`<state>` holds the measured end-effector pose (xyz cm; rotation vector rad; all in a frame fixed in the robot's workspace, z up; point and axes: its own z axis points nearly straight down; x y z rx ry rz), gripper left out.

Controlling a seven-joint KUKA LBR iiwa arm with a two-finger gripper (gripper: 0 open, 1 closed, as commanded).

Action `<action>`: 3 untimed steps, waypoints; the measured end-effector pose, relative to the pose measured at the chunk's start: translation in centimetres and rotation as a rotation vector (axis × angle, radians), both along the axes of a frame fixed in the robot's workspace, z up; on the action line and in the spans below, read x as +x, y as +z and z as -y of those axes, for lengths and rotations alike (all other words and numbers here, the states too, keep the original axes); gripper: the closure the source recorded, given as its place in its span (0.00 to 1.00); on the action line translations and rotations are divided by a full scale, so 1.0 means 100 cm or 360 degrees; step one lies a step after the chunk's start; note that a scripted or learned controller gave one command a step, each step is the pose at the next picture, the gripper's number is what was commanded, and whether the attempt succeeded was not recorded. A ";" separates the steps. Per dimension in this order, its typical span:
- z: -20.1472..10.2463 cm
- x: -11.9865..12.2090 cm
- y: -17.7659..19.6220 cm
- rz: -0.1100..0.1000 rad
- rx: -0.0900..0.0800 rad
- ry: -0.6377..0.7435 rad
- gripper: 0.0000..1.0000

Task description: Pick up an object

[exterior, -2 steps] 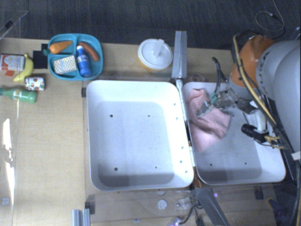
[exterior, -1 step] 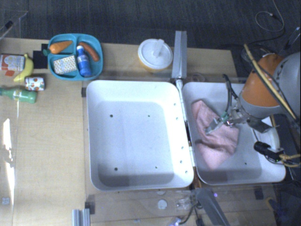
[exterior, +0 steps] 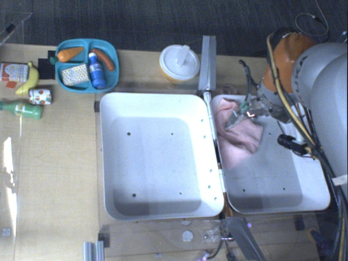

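Left of the divider (exterior: 207,64) lay the left bin (exterior: 157,156); right of it, in the right bin (exterior: 283,184), a crumpled pink cloth (exterior: 239,137) sat against the divider-side wall. The gripper (exterior: 243,115) was down on the cloth's upper edge, so the grasping step seemed under way; whether its jaws had closed on fabric could not be told. Next would come a firm pinch and straight lift. The wooden table (exterior: 54,173) stood before dark carpet (exterior: 163,10).

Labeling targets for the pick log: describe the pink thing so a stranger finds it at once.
Of the two white bins, take the right bin. In its upper left corner, by the divider, lies a crumpled pink cloth, the gripper over its top edge. It is that bin's lone soft, coloured item.
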<state>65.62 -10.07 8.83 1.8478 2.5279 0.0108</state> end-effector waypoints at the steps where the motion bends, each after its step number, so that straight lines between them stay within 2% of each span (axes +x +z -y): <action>1: 0.008 -0.072 0.001 -0.0001 0.0002 -0.0187 0.00; 2: 0.058 -0.149 0.002 0.0005 -0.0004 -0.0110 0.00; 3: 0.049 -0.159 0.002 0.0017 -0.0007 -0.0001 0.00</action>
